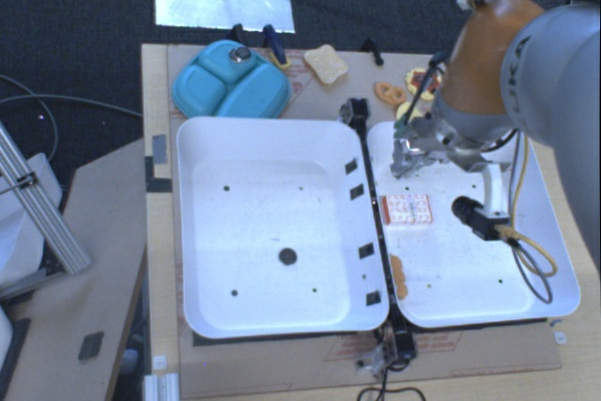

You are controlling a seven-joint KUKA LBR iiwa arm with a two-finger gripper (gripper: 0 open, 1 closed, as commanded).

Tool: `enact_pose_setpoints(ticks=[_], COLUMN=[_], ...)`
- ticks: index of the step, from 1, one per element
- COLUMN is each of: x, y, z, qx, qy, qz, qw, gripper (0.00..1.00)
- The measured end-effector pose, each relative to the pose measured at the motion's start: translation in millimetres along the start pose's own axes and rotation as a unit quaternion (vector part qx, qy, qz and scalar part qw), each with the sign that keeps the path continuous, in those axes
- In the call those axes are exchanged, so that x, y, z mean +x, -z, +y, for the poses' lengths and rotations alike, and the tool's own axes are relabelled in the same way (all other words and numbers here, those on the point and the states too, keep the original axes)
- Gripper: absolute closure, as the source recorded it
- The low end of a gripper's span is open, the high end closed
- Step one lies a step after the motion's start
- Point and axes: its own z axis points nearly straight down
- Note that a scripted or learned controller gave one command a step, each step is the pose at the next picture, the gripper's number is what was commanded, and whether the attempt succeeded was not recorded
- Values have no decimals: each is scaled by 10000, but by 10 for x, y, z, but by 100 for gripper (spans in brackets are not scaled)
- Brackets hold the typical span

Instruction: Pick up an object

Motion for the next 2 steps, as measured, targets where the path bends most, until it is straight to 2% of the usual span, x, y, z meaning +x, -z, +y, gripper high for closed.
enact_pose_setpoints(ticks=[1, 2], x=[-63, -61], y=[-65, 46], z=[-30, -19], qx=[54, 35], qy=[-47, -25], qz=[-15, -16], qw=[10000, 10000], gripper=[0, 100])
